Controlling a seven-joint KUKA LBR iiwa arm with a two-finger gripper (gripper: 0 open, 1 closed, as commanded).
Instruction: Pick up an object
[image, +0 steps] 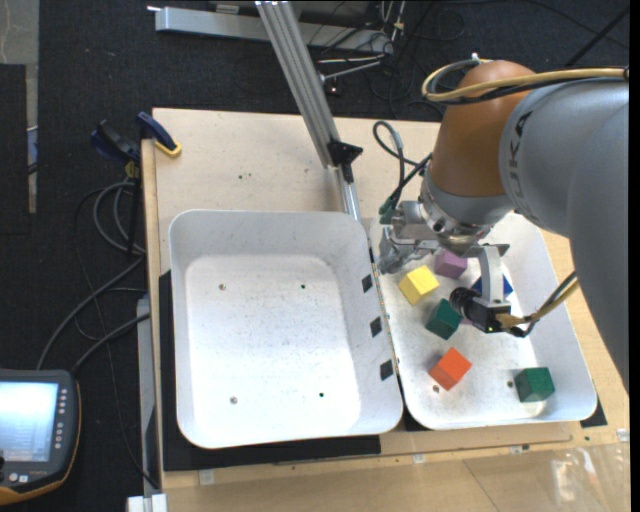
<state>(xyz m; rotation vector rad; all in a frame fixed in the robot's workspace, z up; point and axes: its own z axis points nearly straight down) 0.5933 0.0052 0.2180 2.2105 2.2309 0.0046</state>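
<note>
The arm (540, 130) comes in from the right and bends down over the far part of the right bin (565, 330), its orange band sitting high above the wrist and the grey link running off toward the right edge. The wrist points nearly straight down, and cables loop around it. The gripper (440, 250) hangs low among the blocks at the far end of that bin; whether it is spread or closed, I cannot tell from here, and I see nothing clearly gripped.

Just beneath it lies a purple block (452, 264), partly covered by the tool. Beside that, a little nearer and to the left, sits a yellow block (419, 284), turned so its edges run diagonal to the bin wall. None of these blocks has a real long axis; they look roughly cubic. Nearer again is a dark green block (443, 320), also rotated, one corner toward the yellow one. A blue piece (497, 287) shows to the right, mostly hidden behind a black part of the tool.

Nearer still, an orange block (450, 368) rests on a diagonal, well apart from a second green block (534, 384) at the near right corner.

The left bin (195, 300) stands beside it, their walls touching.
</note>
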